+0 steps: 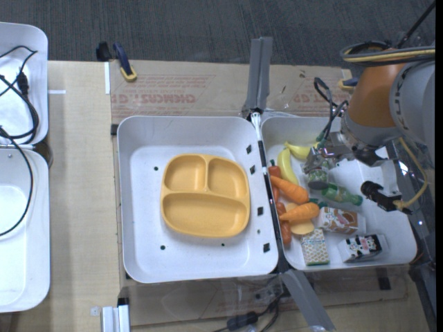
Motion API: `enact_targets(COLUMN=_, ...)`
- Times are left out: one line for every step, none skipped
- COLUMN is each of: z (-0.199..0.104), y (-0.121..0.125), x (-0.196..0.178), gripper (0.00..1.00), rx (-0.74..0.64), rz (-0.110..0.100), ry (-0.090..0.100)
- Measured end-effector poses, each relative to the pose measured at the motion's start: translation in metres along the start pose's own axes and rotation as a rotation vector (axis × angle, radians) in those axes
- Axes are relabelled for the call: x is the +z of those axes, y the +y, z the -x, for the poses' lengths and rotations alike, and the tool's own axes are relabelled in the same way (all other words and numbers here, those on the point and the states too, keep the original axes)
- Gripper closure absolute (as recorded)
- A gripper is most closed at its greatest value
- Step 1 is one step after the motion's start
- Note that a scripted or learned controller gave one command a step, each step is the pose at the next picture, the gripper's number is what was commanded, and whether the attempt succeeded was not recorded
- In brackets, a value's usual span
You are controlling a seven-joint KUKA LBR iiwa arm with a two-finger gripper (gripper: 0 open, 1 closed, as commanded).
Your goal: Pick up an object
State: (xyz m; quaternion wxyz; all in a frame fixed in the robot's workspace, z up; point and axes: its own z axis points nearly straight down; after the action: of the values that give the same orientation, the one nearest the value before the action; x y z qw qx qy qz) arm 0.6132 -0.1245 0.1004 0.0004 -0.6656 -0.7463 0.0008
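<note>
gripper (318, 173) over right bin (408, 244), carrots (288, 189), banana (299, 151) beside

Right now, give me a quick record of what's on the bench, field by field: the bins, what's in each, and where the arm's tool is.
left bin: holds a yellow divided plate, lying flat near the middle
right bin: holds a pile of toy food
produce: banana, carrots along the bin's left side
packages: small cartons and boxes toward the near edge
arm: reaches in from the right, above the right bin
tool: low over the far part of the pile, beside the banana
grasp: cannot tell
</note>
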Motion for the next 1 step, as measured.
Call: enact_targets(z=-0.0444, y=0.0513, x=-0.1112, gripper=1.00, rx=-0.021, rz=0.003, ry=-0.001)
